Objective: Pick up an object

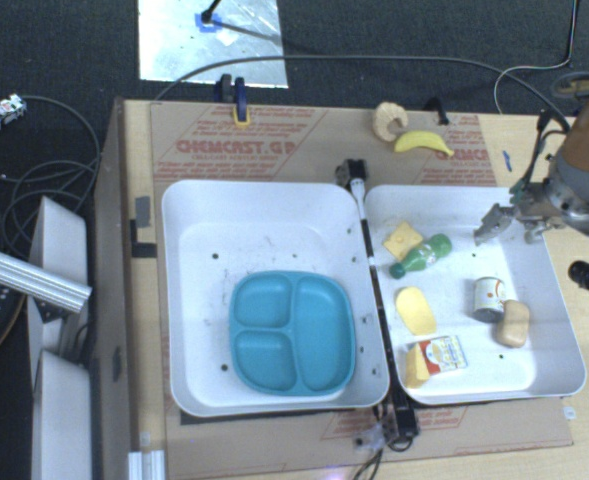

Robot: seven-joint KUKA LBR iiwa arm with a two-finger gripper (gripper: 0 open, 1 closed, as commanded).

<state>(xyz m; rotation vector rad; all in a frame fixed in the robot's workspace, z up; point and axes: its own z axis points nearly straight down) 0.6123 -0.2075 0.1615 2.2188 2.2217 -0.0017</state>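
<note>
End effector [501, 221] open and empty at two o'clock over the right bin [564, 353]; could close on nothing; green bottle [421, 255] likely to roll; small can [488, 297] crowded against beige block [513, 324].

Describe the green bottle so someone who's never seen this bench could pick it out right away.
Look in the right-hand white bin, the one holding the small items, and go to its upper left part near the divider. The green bottle lies on its side there, just right of a yellow block. It is the only green thing in that bin; its neighbours are yellow, tan or white.
</note>
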